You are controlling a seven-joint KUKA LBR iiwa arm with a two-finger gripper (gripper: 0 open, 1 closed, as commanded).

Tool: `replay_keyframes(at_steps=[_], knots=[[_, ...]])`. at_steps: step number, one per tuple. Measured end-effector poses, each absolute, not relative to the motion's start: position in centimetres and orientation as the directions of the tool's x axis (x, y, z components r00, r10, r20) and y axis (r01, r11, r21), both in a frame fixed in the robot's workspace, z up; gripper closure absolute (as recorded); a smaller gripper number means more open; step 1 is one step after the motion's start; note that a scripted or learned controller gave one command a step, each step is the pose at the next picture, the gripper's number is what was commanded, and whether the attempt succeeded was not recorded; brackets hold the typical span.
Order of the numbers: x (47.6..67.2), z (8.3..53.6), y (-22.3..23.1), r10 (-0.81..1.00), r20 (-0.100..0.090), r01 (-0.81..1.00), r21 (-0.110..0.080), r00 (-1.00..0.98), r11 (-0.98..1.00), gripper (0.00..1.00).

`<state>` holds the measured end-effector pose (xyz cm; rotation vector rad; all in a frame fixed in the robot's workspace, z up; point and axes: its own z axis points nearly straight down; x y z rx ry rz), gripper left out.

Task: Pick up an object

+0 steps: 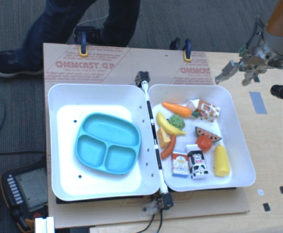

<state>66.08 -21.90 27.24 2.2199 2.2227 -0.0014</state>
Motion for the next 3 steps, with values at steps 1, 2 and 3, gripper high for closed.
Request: replay_keyframes(at_steps=[1, 2, 3], knots=[[66.6, 11.7, -20.1, 1.0, 0.001, 1.0, -0.007, -0.001, 0.001, 0.0], [59.7, 9.4, -10.9, 1.0, -0.01, 1.0, 0.024, -0.002, 0.002, 0.0], [59.7, 10.3, -10.8, 1.0, -0.007, 1.0, 0.023, -0.003, 0.003, 1.0]])
